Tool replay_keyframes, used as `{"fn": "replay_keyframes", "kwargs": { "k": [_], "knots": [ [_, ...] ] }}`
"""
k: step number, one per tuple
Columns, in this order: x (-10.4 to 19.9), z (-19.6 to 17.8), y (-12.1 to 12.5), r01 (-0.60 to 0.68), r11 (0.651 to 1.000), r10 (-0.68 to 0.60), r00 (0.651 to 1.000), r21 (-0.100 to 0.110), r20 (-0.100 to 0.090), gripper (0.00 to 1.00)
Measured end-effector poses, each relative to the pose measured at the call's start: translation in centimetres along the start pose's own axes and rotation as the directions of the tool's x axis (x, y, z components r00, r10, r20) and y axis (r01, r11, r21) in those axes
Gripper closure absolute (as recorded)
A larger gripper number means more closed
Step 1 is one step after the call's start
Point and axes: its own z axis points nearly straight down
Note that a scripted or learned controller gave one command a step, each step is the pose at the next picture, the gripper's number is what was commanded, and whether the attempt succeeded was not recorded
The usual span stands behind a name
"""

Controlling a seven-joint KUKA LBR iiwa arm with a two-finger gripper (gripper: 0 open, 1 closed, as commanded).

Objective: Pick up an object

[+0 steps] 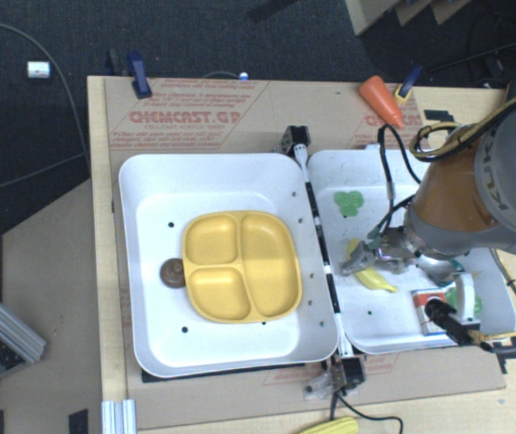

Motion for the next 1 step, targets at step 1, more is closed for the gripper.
{"fn": "replay_keyframes", "kwargs": {
  "k": [1],
  "knots": [
    [0.03,-0.97,0.03,0.000,1.000,0.000,1.000,-0.001,0.000,1.00]
  ]
}}
